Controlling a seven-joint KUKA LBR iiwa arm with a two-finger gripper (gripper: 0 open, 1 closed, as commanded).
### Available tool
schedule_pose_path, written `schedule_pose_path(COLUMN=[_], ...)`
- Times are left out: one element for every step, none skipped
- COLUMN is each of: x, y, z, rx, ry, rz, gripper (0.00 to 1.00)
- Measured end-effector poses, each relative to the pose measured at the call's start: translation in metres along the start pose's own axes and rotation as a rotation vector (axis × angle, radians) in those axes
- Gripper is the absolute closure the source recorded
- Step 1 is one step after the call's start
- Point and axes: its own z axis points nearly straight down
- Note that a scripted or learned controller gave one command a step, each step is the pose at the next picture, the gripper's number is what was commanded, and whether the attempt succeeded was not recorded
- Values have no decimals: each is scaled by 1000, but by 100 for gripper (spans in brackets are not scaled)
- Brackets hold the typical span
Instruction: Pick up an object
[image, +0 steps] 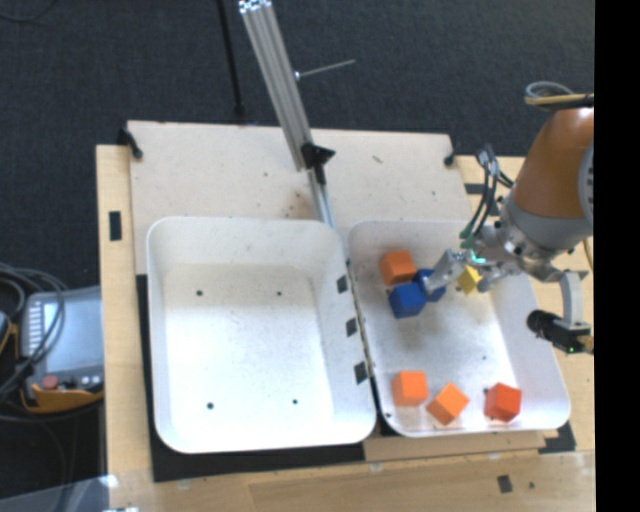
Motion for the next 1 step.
schedule_pose_path(x=[0], y=[1], z=[-2], rx=[-4], ry=[-1], rz=[1], gripper=[0])
